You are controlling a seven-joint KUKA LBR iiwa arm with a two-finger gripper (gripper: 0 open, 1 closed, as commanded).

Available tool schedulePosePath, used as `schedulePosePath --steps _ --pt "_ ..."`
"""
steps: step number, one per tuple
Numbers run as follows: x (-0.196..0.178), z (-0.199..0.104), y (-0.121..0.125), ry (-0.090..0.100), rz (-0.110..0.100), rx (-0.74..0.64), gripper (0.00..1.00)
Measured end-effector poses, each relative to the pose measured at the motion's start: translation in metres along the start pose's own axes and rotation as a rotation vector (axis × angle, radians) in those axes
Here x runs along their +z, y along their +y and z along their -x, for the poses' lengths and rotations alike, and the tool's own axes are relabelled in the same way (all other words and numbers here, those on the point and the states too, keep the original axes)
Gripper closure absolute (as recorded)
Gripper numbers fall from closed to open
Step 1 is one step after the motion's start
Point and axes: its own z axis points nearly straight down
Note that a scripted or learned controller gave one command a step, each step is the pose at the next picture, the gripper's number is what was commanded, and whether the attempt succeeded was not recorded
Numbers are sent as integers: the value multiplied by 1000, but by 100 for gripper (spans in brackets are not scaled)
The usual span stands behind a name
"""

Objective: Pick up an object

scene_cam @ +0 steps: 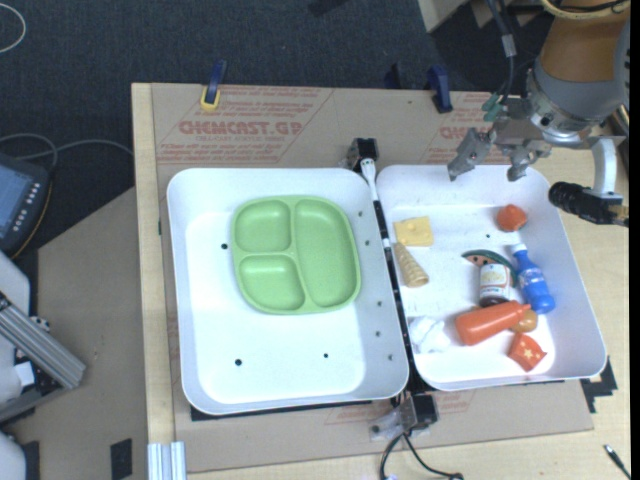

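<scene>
**Gripper hovering, nothing picked yet**

The toys are lying in the right shallow white bin (585,308): a long orange plastic carrot (490,321) near its front edge, a small round red ball (512,217) farther back. The gripper (496,164) is hanging spread above the rear edge; descending squarely over the isolated ball looks safest.

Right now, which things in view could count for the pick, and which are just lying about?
For the job:
pincer, open, above the right bin's far edge
right bin
cheese wedge
small red ball
blue bottle
orange carrot
brown bottle

Lying about:
green divided plate in the left bin
yellow clamp
</scene>
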Motion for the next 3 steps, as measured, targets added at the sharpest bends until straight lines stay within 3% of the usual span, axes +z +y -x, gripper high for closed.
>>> schedulePosePath --steps 1,3 --pt "-8 0 2 -2 13 -2 0" --pt "112 7 -11 -1 6 -1 0"
